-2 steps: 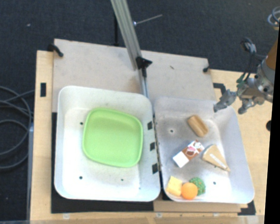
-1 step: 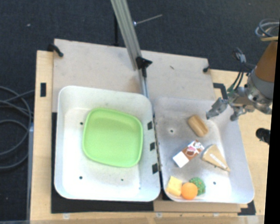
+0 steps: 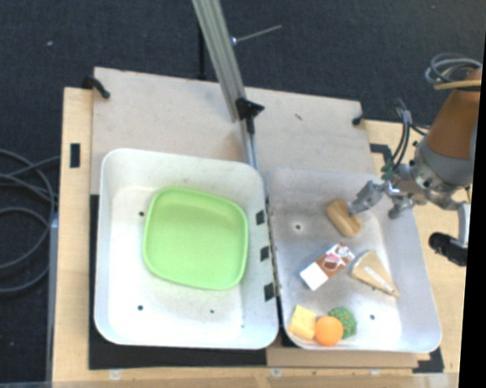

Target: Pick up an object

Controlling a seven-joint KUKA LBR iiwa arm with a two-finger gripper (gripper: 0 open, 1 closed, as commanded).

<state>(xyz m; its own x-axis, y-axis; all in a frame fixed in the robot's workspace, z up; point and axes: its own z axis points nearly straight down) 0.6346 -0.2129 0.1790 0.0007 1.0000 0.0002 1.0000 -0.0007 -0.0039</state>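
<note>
The arm comes in from the right, its orange band (image 3: 455, 118) up near the edge, and the pincer (image 3: 382, 199) hangs low over the upper part of the right bin (image 3: 408, 327). Its two fingers stand apart, one slanting down to the left, the other to the right, with nothing between them. The left fingertip (image 3: 362, 202) sits just beside the tan bread roll (image 3: 343, 217), at the roll's upper right end, so close that I cannot tell whether it touches.

Below the roll lies a small red and white packet (image 3: 336, 258) with a white block (image 3: 313, 277) touching its lower left. A pale wedge of cheese (image 3: 373, 272) rests just right of the packet. Down at the bin's front rim sit a yellow block (image 3: 303, 323), an orange ball (image 3: 328, 331) and a green piece (image 3: 345, 320), huddled together.

The left bin (image 3: 119, 221) holds a light green square plate (image 3: 196, 237), lying flat near its middle. Both bins sit side by side on the desk (image 3: 174, 108), and a grey metal bar (image 3: 222, 49) slants up from between them
</note>
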